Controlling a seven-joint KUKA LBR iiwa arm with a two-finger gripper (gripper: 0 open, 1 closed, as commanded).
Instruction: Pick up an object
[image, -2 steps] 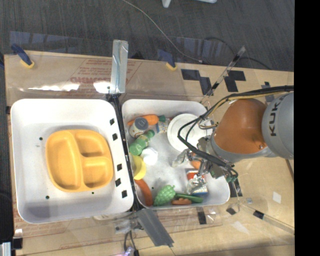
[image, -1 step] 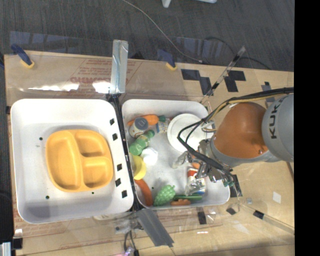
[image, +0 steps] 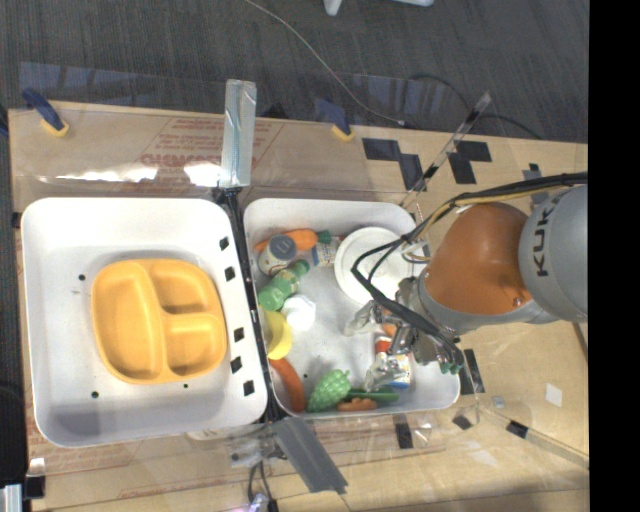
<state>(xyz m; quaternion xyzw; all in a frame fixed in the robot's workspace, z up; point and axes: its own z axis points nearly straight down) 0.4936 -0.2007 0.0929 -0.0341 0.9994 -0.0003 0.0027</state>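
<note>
Can (image: 392, 368) lies just beneath the pincer (image: 385, 338).

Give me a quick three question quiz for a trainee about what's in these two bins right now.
1. True or false: the yellow divided tray lies in the left bin.
2. Which bin is the gripper over? A. left B. right
3. Fill in: the white plate lies at the right bin's ____ side, near or far from the camera.

Key: 1 true; 2 B; 3 far.
</note>
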